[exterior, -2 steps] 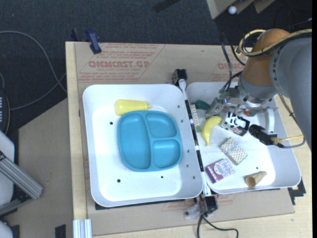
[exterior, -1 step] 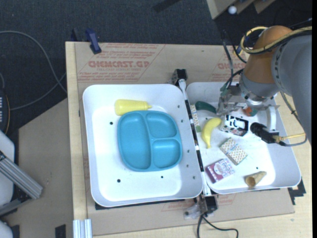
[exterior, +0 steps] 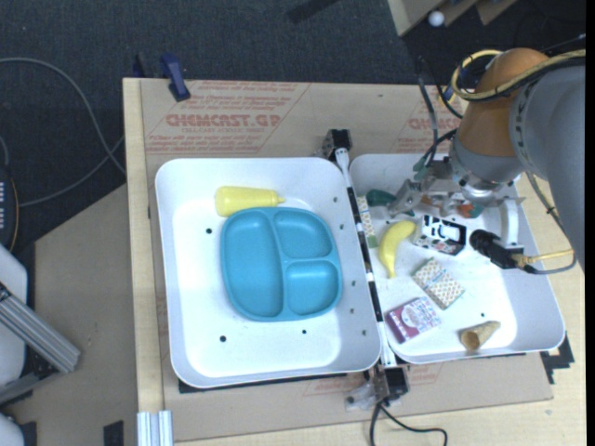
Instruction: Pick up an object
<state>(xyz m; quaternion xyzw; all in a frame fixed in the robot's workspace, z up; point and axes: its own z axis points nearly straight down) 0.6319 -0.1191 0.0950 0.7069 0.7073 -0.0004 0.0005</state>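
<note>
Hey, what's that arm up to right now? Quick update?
Gripper low in the right bin, beside the banana. Nothing seen held. Small packets and a cone lie nearby.

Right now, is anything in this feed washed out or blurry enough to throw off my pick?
Camera view: the white bins glare brightly, right bin especially, flattening its floor. The hand sits in dark clutter, its shape hard to read. Banana, patterned packet and blue tray read clearly; small items are soft, so labels are illegible.
</note>
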